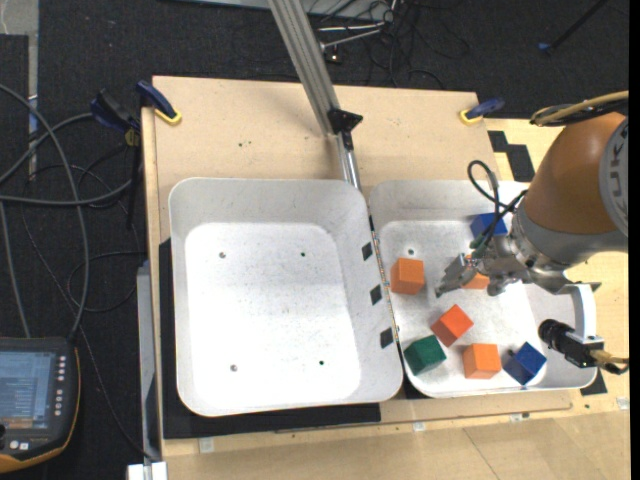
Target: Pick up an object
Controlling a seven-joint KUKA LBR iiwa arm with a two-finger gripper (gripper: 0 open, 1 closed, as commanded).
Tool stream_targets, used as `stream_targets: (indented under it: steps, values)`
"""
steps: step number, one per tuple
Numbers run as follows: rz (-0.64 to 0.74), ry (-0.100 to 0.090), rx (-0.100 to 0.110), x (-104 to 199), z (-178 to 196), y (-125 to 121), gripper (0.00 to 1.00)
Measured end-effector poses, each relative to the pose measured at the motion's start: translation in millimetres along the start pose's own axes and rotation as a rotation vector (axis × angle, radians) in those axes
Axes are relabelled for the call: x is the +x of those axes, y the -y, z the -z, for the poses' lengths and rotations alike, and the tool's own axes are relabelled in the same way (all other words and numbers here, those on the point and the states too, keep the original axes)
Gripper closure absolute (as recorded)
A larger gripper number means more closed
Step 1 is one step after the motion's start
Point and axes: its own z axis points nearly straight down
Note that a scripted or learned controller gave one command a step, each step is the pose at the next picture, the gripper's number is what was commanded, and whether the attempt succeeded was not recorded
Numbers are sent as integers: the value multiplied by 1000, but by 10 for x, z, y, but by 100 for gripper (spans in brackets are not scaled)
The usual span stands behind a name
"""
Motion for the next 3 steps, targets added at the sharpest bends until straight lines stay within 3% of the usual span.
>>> stream_targets:
  steps: [2, 3]
  values:
    - [-1, 1, -4, 19, -773, -74, 0]
    - [-1, 1, -7, 17, -655, -81, 100]
